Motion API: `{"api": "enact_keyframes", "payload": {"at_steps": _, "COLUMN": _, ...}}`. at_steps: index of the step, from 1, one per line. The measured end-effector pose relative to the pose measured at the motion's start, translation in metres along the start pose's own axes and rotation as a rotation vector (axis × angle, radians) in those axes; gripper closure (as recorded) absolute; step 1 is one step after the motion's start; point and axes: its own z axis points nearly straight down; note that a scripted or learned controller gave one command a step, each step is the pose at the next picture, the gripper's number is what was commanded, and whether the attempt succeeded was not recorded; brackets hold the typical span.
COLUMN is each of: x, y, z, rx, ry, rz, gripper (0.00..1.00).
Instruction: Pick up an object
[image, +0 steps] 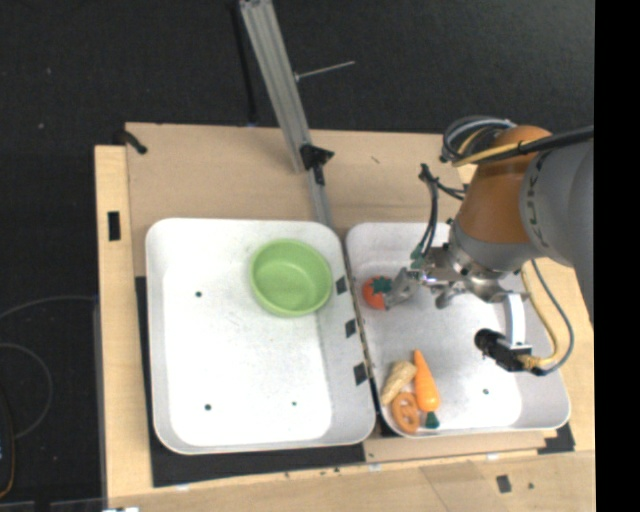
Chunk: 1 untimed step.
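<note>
You have a small red-orange toy with a green top lying in the right bin, close to that bin's left wall and about midway along it. The gripper sits just beside it on the right, its tip at the toy's edge; you cannot tell from this angle whether the gripper is spread or clenched, nor whether it has the toy.

Count four more pieces in the same bin, bunched at the near left corner: one carrot lying lengthwise, one pale yellowish piece touching its left side, one round orange slice below them, and one small teal bit at the carrot's lower end. They lie well apart from the red toy.

The left bin holds one green bowl, upright, in its far right part near the shared wall.

The arm comes in from the right over the right bin, with cables looping off it.

Both bins rest side by side on a tan counter. A grey pole rises at a slant from behind the bins. Around the counter you see dark floor
</note>
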Motion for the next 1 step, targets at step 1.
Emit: {"api": "enact_keyframes", "payload": {"at_steps": 1, "x": -0.0011, "y": -0.0006, "z": 0.0511, "rx": 0.0, "ry": 0.0, "rz": -0.003, "gripper": 0.0}}
